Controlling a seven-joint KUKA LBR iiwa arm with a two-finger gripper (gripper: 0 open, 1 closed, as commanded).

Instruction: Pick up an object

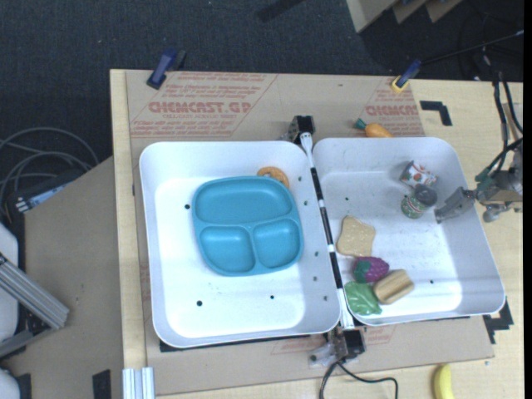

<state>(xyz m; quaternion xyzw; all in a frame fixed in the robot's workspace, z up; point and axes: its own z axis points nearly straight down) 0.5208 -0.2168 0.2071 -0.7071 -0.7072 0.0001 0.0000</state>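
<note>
The right bin (465,264) holds several small items. A red-and-white can (415,173) lies near its back, with a green, dark-lidded jar (417,201) just in front of it. A toast slice (356,236), purple grapes (371,268), a green leafy piece (361,298) and a tan bread roll (393,286) cluster at the bin's front left. My gripper (475,199) hangs over the right rim of this bin, a grey part of it reaching toward the jar from the right, a small gap away. Nothing is seen held in it.
The left bin (166,289) carries a blue divided plate (247,224) with a brown pastry (273,174) behind it. An orange carrot (376,129) lies on the board behind the right bin, and a banana (443,381) at the bottom. Cables hang at the right edge.
</note>
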